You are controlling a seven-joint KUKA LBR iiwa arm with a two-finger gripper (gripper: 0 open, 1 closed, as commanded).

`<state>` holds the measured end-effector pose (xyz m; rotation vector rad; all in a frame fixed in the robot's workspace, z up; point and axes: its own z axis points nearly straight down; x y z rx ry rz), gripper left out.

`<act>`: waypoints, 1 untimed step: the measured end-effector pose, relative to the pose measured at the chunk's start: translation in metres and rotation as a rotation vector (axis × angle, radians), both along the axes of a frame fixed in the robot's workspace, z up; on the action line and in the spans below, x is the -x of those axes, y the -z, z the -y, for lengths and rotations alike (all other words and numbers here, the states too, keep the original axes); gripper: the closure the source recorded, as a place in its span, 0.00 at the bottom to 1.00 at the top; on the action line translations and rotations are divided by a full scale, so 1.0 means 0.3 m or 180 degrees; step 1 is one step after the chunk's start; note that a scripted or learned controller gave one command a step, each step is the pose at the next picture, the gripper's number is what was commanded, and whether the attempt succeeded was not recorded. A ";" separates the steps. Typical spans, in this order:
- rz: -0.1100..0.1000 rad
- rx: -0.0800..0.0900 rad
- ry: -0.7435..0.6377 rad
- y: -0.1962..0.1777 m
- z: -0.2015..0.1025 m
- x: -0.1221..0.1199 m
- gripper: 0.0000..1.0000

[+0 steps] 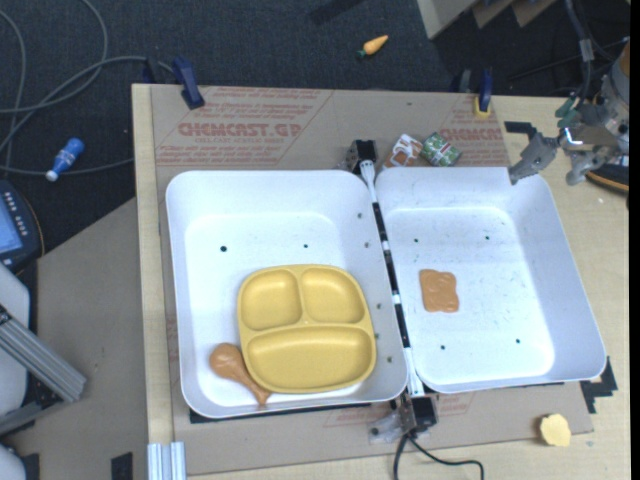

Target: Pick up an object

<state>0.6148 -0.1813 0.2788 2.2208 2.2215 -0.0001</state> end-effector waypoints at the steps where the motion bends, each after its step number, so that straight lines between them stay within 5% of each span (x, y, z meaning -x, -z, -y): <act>1: -0.0033 -0.0014 -0.0003 0.250 -0.123 0.127 0.00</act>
